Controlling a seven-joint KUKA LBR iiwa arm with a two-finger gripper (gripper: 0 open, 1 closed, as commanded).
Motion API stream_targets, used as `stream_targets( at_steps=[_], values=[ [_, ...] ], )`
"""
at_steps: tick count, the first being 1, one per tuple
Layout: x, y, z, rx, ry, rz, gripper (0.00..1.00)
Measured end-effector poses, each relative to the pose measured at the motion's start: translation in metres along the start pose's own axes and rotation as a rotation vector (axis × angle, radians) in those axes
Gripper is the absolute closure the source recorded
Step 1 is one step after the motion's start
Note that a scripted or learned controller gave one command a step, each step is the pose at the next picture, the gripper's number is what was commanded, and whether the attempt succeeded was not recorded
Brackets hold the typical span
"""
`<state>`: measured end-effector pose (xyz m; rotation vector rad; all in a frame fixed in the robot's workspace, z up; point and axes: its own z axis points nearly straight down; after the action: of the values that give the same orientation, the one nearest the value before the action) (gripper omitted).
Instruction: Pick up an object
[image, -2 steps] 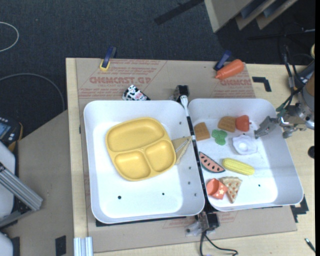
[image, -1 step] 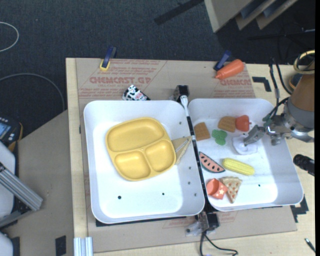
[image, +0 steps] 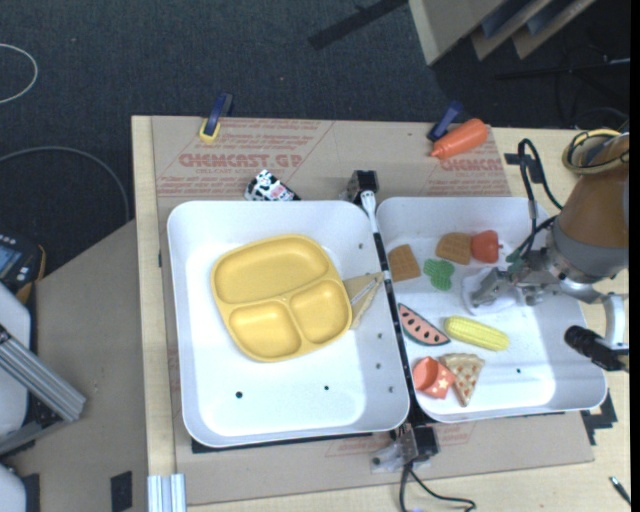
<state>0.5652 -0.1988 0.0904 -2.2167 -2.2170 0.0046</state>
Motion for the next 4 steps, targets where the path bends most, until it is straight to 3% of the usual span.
stream_targets(
  at_steps=[1, 3, 4],
  values=[
    [-0.001, 0.002, -0.015, -0.008, -0.003, 0.001, 1.00],
    [0.004, 0.012, -0.122, -0.014, -0.005, -0.002, 1.00],
    [0.004, 0.012, -0.136, -0.011, -0.004, -0.001, 1.00]
  ],
)
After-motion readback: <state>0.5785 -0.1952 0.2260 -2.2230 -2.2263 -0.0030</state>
